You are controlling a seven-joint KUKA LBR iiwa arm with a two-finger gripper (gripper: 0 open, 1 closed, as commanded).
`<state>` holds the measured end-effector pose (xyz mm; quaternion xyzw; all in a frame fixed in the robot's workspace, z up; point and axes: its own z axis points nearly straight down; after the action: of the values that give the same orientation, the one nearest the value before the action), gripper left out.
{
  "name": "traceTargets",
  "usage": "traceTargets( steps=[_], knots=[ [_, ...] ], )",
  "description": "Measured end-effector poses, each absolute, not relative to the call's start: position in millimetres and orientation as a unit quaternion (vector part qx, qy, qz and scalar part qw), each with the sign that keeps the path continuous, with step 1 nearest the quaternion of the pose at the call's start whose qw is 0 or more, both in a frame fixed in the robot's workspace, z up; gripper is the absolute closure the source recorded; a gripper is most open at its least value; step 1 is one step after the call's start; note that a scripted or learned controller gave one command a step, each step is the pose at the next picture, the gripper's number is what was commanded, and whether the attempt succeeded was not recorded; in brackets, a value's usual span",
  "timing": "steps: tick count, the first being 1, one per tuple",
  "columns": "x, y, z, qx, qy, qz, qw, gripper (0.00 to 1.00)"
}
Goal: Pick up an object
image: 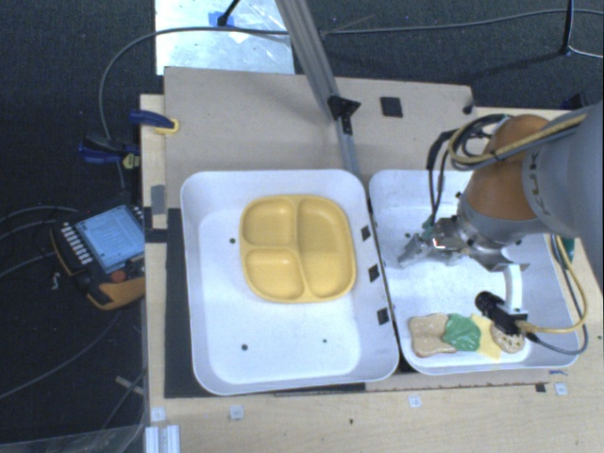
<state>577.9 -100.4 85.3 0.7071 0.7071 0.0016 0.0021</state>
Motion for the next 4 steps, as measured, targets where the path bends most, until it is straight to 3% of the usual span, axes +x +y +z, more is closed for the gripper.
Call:
traceTargets(
  steps=[1,3,4],
  knots=[
    [580.0,-102,99,0.708,0.707,0.0029,0.006,1.0],
    [596.3,-113,217,0.705,0.709,0.0023,0.003,1.0],
    [588.4,-112,276,0.705,0.709,0.0023,0.003,1.0]
  ],
)
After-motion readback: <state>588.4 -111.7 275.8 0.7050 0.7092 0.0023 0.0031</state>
